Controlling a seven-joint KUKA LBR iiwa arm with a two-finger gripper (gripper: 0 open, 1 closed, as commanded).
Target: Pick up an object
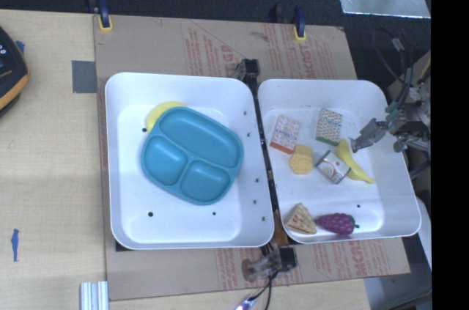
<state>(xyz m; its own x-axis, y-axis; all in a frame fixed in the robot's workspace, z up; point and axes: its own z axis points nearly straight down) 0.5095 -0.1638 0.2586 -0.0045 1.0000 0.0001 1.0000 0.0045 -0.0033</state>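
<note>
1. A bench (51,176) fills the frame, with a brown board on it that carries two shallow white bins side by side.
2. The left bin (121,217), at centre left, holds a blue divided plate (192,155) lying over a yellow plate (163,111), of which just an edge peeks out at the upper left.
3. The right bin (392,217), at centre right, holds the small things that could be picked: a banana (354,163), a purple grape bunch (335,223), a sandwich wedge (300,220), a small can (331,168), a round yellow piece (300,159) and two flat packets (285,132).
4. The gripper (368,134) reaches in from the right edge, over the upper right of that bin, its tip just above and beside the banana's upper end.
5. Whether the claw is wide or narrow I cannot tell; nothing is seen held in it.
6. I judge this to be the approach step, with no grasp made yet.
7. The next move likely calls for coming down squarely over the banana, or the can touching it, without nudging the neighbours aside.
</note>
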